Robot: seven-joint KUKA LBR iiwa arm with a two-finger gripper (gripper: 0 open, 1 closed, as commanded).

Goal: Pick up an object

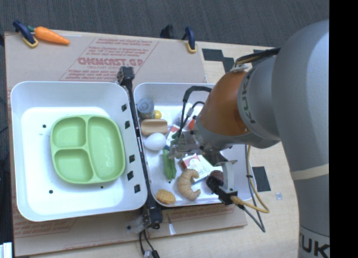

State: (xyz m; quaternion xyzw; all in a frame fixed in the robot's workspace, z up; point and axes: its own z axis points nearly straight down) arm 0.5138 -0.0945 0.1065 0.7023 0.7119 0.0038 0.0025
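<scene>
The gripper (178, 146) hangs low over the right bin (168, 92), beside the egg (155, 141); its finger state I cannot tell. Centre squarely over 1 item before closing.

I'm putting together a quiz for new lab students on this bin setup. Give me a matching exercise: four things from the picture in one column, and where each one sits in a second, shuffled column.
Things:
1. green divided plate
2. toy carrot
3. croissant
4. white egg

Places:
A. on the cardboard at the far left corner, outside both bins
B. right bin, near its front edge
C. left bin, in the middle
D. right bin, just below the hot dog, by the divider side

Pairs: 1-C, 2-A, 3-B, 4-D
</scene>
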